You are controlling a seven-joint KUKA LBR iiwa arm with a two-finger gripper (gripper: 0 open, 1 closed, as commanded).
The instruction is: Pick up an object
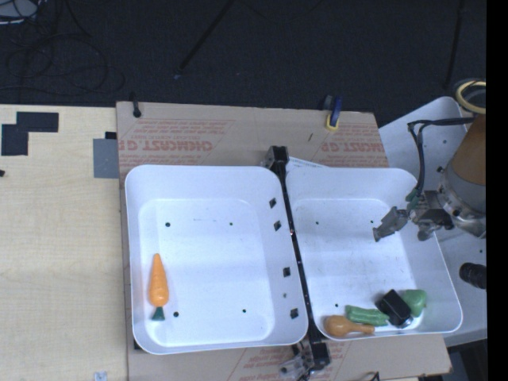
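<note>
1. gripper (386, 226) hangs over the right bin (349, 182), up by its right wall, nothing between the fingers. can't tell if they're apart or together.
2. toy carrot (158, 282) lies in the left bin (198, 177), near the front left corner.
3. right bin's front right corner has a cluster: green piece (413, 298), black block (394, 306) touching it, a green pod-shaped thing (365, 316), and an orange pear-shaped toy (346, 326) just beside.
4. the gripper is well apart from that cluster.
</note>
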